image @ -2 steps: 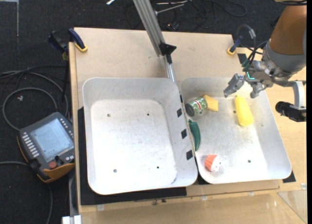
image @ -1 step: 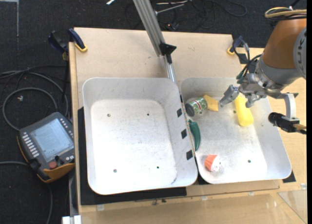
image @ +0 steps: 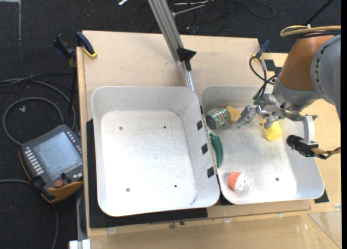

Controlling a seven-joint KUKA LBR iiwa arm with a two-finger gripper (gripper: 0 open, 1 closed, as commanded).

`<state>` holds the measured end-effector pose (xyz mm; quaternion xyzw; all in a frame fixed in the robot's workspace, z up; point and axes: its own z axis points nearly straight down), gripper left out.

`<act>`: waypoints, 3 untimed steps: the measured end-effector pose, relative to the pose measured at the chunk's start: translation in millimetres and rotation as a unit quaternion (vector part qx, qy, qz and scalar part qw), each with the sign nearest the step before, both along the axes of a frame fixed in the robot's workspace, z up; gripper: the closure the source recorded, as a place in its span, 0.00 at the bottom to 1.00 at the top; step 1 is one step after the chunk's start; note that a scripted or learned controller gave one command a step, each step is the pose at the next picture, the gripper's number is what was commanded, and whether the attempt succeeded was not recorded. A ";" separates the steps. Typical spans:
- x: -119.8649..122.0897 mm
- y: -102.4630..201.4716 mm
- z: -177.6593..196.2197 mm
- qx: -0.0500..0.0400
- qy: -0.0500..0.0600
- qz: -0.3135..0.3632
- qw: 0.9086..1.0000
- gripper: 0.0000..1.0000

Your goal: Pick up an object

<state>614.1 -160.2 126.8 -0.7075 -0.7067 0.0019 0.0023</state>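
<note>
**Over the right bin, four things below me**

My pincer (image: 259,113) hangs low in the right bin (image: 303,188), by its far wall — whether it is parted or closed I cannot tell, and I see nothing held in it. I count one green can (image: 218,117) on its side just left of me, one yellow piece (image: 235,114) between the can and me, one yellow object (image: 271,130) just under my wrist, one green tool (image: 217,149) along the left wall, one orange-and-white object (image: 236,181) nearer the front. Two white bins in all; the left bin (image: 146,150) sits alongside. Both rest on a pale wooden bench (image: 135,58) — dark carpet, cables and one handheld controller (image: 53,161) around it.
</note>
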 end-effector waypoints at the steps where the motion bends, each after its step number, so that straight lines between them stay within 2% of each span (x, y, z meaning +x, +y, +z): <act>1: -0.6 0.8 -33.8 0.000 -0.001 0.000 1.000 0.00; 2: 0.9 0.5 -21.1 0.000 -0.004 0.000 1.000 1.00; 3: 6.7 9.1 37.5 -0.001 -0.007 0.002 1.000 1.00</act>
